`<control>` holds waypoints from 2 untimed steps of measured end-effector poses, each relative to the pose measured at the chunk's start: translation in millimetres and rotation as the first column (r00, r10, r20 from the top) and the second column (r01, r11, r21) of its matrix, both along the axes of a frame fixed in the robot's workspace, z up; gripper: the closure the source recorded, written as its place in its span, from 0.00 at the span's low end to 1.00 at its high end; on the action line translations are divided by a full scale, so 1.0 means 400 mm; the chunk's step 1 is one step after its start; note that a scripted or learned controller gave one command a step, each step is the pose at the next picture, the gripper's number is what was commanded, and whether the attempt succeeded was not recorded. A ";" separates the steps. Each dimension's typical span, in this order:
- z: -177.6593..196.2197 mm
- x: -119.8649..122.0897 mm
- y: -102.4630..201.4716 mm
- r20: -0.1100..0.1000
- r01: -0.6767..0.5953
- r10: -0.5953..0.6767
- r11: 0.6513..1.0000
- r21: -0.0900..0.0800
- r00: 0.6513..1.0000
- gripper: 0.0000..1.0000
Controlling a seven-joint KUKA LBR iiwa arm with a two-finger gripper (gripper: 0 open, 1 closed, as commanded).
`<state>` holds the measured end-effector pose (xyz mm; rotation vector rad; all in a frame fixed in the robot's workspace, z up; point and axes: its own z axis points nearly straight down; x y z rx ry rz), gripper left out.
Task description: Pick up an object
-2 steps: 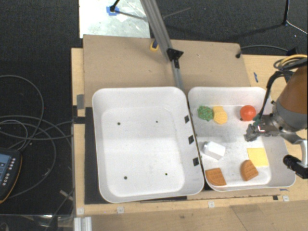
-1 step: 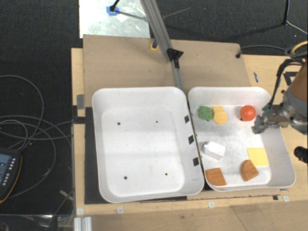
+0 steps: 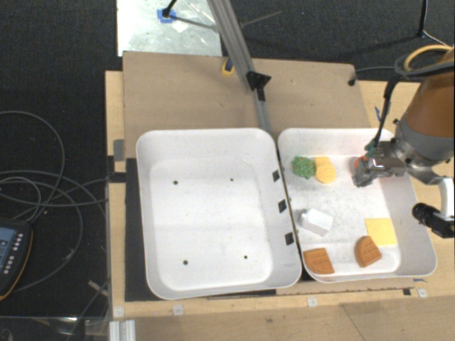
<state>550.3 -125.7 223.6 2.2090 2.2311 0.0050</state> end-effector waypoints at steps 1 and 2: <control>0.025 0.031 0.144 -0.001 -0.002 0.002 1.000 0.001 1.000 1.00; 0.013 0.091 0.286 -0.001 -0.001 0.001 1.000 0.002 1.000 1.00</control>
